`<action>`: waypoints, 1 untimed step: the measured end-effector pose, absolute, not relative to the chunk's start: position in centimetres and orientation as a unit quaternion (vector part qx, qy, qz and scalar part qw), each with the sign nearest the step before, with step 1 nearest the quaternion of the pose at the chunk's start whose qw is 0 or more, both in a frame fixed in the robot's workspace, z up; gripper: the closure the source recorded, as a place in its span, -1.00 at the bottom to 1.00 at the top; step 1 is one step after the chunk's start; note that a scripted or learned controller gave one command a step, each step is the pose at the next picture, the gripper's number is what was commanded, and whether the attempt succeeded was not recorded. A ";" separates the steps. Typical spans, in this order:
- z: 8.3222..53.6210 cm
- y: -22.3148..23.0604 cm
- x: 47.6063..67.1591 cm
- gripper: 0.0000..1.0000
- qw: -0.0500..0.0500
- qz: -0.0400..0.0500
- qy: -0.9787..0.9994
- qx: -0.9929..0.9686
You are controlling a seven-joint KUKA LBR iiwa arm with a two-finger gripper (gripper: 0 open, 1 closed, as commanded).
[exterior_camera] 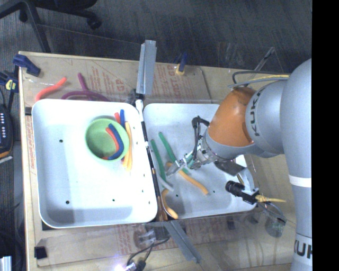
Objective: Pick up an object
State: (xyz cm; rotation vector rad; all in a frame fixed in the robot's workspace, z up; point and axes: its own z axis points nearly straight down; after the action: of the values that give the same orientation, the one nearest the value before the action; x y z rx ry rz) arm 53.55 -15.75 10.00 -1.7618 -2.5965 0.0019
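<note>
Claw [186,160] sits low in your right bin [222,204], at the green-handled pliers [168,148]; can't tell its state. Green bowl [106,138] lies in the left bin [58,174].

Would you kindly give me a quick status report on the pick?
Gripper low in right white bin, among green and yellow-handled pliers. Grasp unconfirmed. Green bowl in left white bin, untouched.

Dark grey carpet floor [212,26] beyond bench; black chair base [63,13] top left; bench top [212,79] brown board with red print; blue clamps [26,64] on edges.
</note>
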 end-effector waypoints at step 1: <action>11.0 -15.9 53.6 1.00 0.002 0.001 -0.828 -0.561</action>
State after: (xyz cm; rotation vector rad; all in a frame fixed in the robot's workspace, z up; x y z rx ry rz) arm 53.58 -15.85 11.00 -1.7592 -2.5988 0.0038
